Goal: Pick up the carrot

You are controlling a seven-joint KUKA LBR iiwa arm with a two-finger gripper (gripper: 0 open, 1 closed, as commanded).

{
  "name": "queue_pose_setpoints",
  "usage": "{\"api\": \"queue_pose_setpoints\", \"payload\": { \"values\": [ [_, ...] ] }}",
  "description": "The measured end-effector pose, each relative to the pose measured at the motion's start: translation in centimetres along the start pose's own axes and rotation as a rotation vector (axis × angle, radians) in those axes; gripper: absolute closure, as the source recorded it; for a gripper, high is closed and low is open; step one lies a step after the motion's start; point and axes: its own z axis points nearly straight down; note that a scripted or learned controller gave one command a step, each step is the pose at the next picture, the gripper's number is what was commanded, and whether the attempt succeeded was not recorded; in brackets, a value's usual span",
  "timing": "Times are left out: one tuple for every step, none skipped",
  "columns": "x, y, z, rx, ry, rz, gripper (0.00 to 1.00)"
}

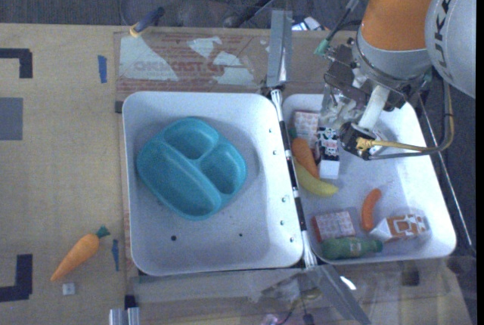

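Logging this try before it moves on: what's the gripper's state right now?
Gripper: cannot be told; it sits low in the right bin, right beside the carrot, and no object is visibly held.

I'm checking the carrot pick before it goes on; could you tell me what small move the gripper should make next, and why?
Probably a short move down and slightly toward the left bin. The gripper hangs over the right bin just beside the carrot, which lies along the bin's left wall above the banana. It doesn't look centred over the carrot yet, so it should line up before lowering.
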Motion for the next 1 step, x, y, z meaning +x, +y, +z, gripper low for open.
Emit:
{"api": "queue_pose_setpoints", "payload": {
  "values": [
    [3.17,-2.16,-0.24,0.000,0.000,0.205,1.00]
  ]
}}
